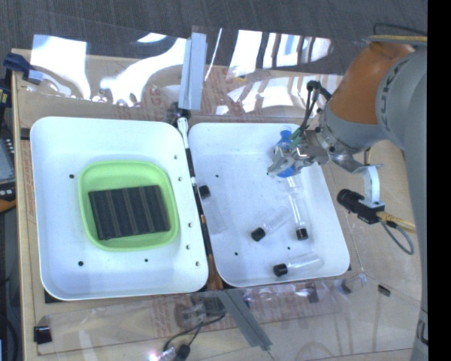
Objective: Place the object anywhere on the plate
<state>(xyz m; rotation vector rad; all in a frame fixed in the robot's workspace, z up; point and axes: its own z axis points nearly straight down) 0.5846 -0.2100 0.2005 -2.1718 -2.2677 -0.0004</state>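
Camera view: clear vials [295,206] and black caps [257,234] litter right bin [233,201].

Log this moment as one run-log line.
end effector: over right bin, upper part | vials: lying in right bin | plate: left bin, dark insert, no vial | placement: not yet done

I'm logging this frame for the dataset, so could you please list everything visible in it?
Bins: two, white, side by side on the bench.
Plate: one, green with a dark ridged centre, in the left bin.
Vials: about three, clear with black caps, lying in the right bin.
Small black piece: one, by the right bin's left wall.
Arm: one, grey with an orange band, reaching in from the right.
Gripper: one, over the right bin's upper part, blue at its tip.
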